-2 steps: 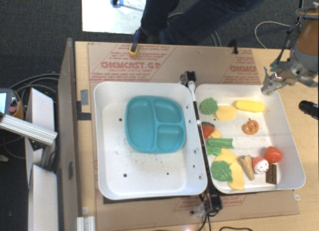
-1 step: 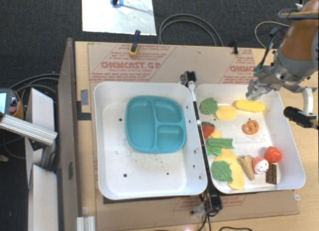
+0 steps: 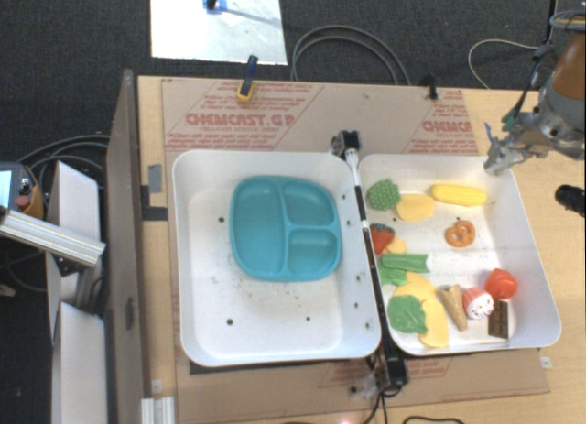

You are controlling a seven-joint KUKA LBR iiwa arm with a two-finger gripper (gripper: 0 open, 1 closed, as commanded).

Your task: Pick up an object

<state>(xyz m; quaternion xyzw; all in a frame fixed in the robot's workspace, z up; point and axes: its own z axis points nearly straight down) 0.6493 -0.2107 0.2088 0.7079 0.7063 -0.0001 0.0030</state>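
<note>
So my gripper (image 3: 501,151) is parked up at the far right corner of the right bin (image 3: 536,257), hanging over the rim more than over the toys. I honestly can't tell how the jaws stand from this angle, it's just a grey blur of metal at the end of the arm, and I see nothing between them.

Closest thing to grab is the corn cob (image 3: 459,195). It lies just inward and toward me from the gripper, near the back wall of the bin, with its long axis running left-right across the view. I reckon I'd want the jaws closing across its short side, so the wrist angle matters here.

Going outward from there: a yellow slice (image 3: 415,206) sits just left of the corn, nearly touching it, and a green broccoli (image 3: 384,194) beside that by the divider. A pretzel (image 3: 460,233) sits a bit nearer me, apart from the corn, so it's pretty clear on that side. Further down it's crowded: tomato (image 3: 500,283), ice cream cone (image 3: 454,306), lettuce (image 3: 406,313), all bunched at the near end.

Left bin (image 3: 201,257) just has the blue divided plate (image 3: 284,228), well away. Main worry is clipping the back rim on the way down.
</note>
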